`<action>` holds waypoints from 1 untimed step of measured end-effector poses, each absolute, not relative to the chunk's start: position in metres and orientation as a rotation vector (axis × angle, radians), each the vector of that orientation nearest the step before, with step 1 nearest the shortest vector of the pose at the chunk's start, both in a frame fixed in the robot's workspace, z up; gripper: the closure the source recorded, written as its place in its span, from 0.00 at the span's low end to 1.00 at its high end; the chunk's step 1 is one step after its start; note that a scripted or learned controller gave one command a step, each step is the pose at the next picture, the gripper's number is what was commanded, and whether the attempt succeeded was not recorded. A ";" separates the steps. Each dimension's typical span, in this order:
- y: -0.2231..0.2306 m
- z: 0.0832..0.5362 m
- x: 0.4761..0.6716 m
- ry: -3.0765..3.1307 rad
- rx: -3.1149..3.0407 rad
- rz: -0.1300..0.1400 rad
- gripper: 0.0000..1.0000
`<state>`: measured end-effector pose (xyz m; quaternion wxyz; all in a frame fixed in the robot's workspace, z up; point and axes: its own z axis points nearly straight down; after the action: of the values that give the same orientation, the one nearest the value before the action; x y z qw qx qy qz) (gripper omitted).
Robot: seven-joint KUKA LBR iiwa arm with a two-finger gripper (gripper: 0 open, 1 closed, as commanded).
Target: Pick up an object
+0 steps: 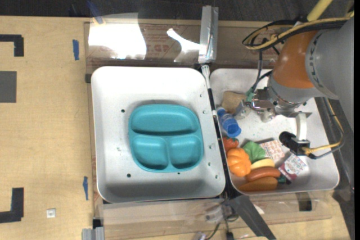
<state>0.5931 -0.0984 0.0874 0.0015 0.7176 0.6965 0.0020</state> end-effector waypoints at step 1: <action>-0.099 0.100 0.595 2.183 2.248 0.012 1.00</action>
<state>0.5951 -0.0986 0.0998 0.0042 0.7174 0.6966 0.0037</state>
